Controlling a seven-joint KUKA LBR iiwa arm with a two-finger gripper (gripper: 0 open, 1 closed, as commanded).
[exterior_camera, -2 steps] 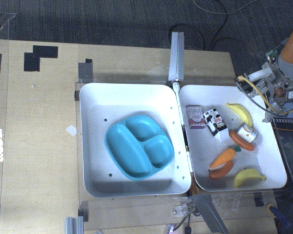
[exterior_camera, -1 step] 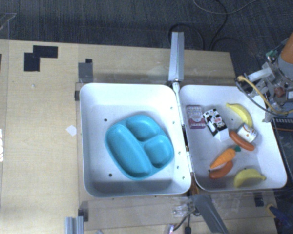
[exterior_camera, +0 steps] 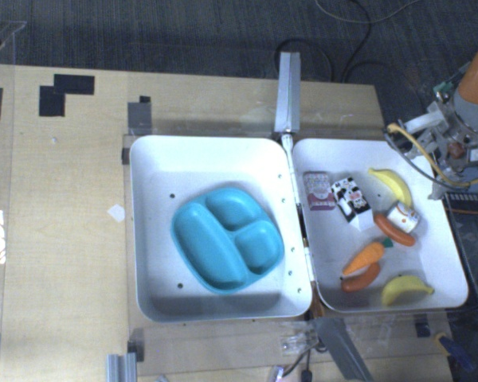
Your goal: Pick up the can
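Camera view: small white cylindrical can (exterior_camera: 404, 217) lay in the right white bin (exterior_camera: 454, 289); gripper (exterior_camera: 444, 138), state indiscernible, hovered upper right.

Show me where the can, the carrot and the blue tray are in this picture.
can (exterior_camera: 403, 216), camera view, on its white side.
carrot (exterior_camera: 366, 258), camera view, on the middle of its orange body.
blue tray (exterior_camera: 209, 245), camera view, on the floor of its long compartment.

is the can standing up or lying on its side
Cannot tell for sure. The can sits in the right bin, touching a hot dog; it looks tipped but shows too small.
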